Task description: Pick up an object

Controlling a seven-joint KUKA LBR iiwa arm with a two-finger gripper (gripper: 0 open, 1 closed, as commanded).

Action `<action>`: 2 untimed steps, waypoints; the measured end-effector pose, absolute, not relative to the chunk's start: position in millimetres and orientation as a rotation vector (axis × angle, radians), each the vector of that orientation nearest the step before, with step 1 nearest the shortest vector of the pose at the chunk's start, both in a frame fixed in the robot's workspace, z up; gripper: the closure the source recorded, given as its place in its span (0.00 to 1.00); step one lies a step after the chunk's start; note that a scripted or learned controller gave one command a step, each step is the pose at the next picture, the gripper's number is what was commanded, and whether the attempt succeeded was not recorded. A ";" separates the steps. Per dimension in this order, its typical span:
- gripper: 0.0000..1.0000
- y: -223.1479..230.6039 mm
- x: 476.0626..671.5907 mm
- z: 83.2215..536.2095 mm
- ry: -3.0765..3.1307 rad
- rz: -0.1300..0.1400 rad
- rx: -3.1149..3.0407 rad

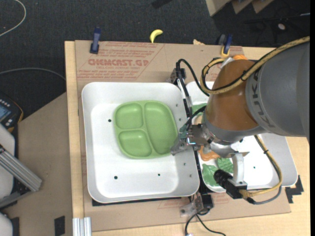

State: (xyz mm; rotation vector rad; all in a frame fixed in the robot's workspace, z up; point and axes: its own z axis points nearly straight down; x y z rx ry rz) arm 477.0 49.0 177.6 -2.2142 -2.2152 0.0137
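The grey arm with its orange band (231,97) is looming nearest, its gripper (183,144) touching the right rim of one green divided plastic plate (146,128) in the left of two shallow white bins (98,146). Gripper state: cannot tell. Pinching that thin rim squarely seems wise. One orange and one green item (210,171) are sitting right.

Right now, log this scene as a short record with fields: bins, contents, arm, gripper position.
left bin: shallow, white, holds a green divided plate
green divided plate: three compartments, lying flat, toward the bin's right side
right bin: white, largely covered by the arm; an orange item and a green item show under the wrist
arm: grey with an orange band, reaching in from the right
gripper: at the plate's right rim, near the wall between the bins
grasp: cannot be judged from this view
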 end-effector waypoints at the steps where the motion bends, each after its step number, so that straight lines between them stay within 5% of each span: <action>1: 1.00 47.6 479.4 194.8 -2.220 -0.002 -2.224; 2: 1.00 -25.1 481.7 338.9 -2.224 -0.018 -2.240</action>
